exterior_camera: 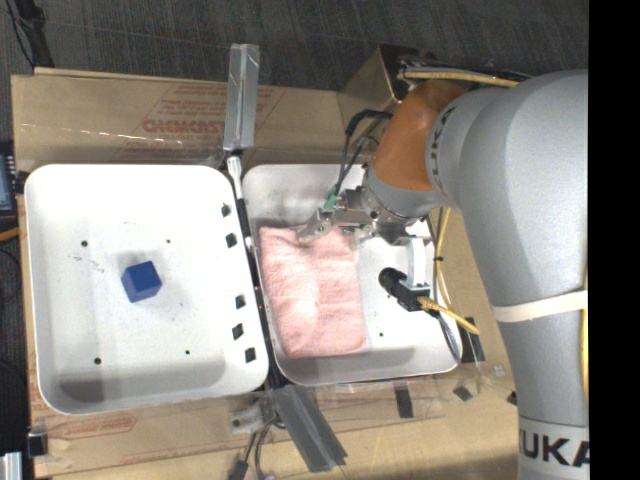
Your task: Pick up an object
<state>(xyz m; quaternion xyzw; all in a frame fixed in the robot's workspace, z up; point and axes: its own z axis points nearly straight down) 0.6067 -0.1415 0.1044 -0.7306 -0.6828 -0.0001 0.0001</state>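
The end effector (335, 218) sits low in the right bin (300, 183) at the top edge of the pink towel (312, 293), its opening and any hold impossible to tell, while a blue cube (141, 280) lies well apart in the left bin (60, 193).

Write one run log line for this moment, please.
gripper: over pink towel's top edge, right bin | blue cube: left bin
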